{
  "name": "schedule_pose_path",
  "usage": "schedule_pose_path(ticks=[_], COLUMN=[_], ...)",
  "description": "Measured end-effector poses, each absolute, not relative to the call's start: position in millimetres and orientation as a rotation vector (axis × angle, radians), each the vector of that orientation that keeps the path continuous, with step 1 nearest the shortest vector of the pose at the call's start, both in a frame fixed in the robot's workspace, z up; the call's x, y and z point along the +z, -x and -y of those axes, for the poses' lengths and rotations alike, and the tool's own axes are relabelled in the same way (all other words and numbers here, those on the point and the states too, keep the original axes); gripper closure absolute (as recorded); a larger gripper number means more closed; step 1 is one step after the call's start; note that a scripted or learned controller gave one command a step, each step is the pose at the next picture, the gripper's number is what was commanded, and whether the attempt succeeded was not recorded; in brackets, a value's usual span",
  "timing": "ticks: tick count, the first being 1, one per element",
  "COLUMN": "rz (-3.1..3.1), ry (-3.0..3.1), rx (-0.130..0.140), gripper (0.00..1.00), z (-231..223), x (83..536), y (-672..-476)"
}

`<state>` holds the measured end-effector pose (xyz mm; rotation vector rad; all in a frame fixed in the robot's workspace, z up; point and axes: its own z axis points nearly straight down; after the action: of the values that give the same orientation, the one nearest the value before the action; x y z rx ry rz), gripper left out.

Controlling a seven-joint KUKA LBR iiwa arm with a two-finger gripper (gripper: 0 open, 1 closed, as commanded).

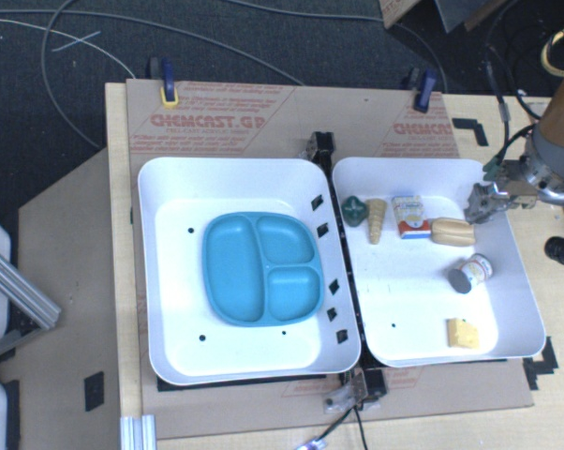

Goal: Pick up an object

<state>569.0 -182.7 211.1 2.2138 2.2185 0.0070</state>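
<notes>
Although the two-finger gripper (481, 202) hangs over the right shallow white bin (521, 279), its finger spacing cannot be told. Just beside it lies a tan oblong bread-like object (452, 232). Plywood bench (226, 120) surrounds the bin; dark carpet (57, 82) beyond.

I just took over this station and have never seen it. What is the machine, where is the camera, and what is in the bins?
One camera looks down at a slant on a bench with two white bins. The left bin holds a blue divided plate. The right bin holds small items: a green piece, a cone, a small box, a bread roll, a can and a yellow block. The arm reaches in from the right; its gripper is near the roll at the bin's edge.
</notes>
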Motion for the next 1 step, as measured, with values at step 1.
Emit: schedule_pose_path(ticks=[1], rz=[-2.22], ry=[-2.215], rx=[0.005], gripper=[1.0], z=[181.0], x=[257.3], y=[-564.5])
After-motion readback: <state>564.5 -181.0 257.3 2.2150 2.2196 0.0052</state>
